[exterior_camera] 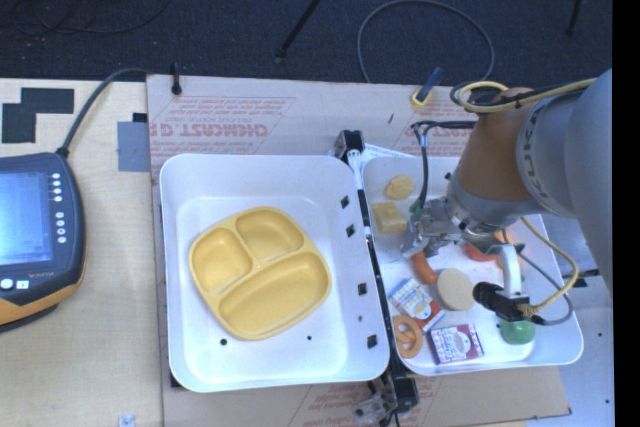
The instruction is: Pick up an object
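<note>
My gripper (432,233) sits low in the right bin (560,347), over a cluster of small items. Whether it is open or closed, and whether it holds anything, cannot be determined from this angle.

Candidate objects lie close together below it: an orange piece (425,267), a tan disc (455,289), a yellow block (389,216).

Hazards:
- Crowding: closing here may pinch two items or push one aside.
- The rounded disc could slip out on lifting.
- The cable (556,267) trailing across the bin may snag items.

The yellow tray (260,270) in the left bin (190,185) is well apart.
</note>
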Robot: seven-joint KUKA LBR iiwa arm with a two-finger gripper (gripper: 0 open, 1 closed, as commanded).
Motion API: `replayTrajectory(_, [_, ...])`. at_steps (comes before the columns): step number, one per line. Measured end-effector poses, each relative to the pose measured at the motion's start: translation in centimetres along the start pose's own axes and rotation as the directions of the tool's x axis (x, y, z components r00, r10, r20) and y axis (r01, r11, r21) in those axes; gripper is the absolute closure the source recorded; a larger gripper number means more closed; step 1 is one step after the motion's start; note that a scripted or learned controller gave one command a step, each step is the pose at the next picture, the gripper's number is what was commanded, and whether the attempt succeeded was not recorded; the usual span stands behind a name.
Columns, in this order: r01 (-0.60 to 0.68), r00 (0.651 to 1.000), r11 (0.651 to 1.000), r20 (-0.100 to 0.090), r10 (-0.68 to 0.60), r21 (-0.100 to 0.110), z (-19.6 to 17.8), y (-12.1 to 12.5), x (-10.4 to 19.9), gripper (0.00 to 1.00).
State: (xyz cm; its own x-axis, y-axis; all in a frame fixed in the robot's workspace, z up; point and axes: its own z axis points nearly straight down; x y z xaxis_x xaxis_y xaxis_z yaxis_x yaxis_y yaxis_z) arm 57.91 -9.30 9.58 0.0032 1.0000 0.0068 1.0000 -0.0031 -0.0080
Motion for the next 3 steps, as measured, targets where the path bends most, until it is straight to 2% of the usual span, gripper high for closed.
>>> replayTrajectory(1, [0.01,1.0,1.0,0.004,-0.009,-0.009,-9.5,-1.3,6.8,1.0])
replayTrajectory(2, [0.007,1.0,1.0,0.004,-0.007,-0.001,-10.8,-3.3,11.7,1.0])
replayTrajectory(3, [0.006,1.0,1.0,0.006,-0.006,0.0,-10.2,-3.3,15.1,1.0])
